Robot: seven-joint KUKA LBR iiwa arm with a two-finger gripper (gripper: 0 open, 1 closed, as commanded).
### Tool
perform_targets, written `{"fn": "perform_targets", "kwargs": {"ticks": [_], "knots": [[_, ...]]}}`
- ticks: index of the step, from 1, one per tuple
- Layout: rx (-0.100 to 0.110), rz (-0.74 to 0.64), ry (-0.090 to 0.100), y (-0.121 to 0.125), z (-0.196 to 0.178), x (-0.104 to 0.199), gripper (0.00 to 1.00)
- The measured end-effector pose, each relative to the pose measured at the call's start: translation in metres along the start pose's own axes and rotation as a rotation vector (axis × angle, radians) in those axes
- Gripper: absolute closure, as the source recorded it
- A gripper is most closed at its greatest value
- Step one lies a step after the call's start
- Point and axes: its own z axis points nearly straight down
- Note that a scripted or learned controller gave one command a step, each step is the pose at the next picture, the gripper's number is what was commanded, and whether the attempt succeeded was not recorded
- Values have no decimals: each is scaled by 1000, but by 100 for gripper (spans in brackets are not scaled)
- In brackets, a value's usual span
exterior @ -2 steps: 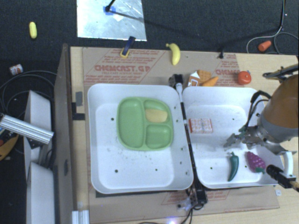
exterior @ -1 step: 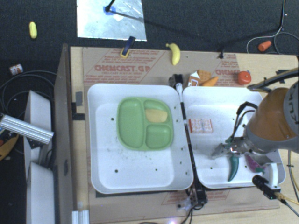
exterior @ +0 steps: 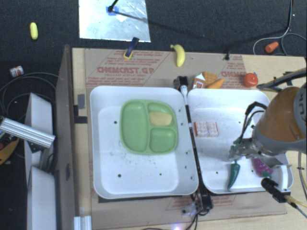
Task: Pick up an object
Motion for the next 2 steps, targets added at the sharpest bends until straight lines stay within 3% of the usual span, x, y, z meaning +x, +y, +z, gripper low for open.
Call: {"fn": "perform_targets", "kwargs": {"ticks": [1, 2], "knots": [[0, 3, -4, -1, -21, -47, 100], [-11, -8, -5, 59, -117, -26, 100]]}}
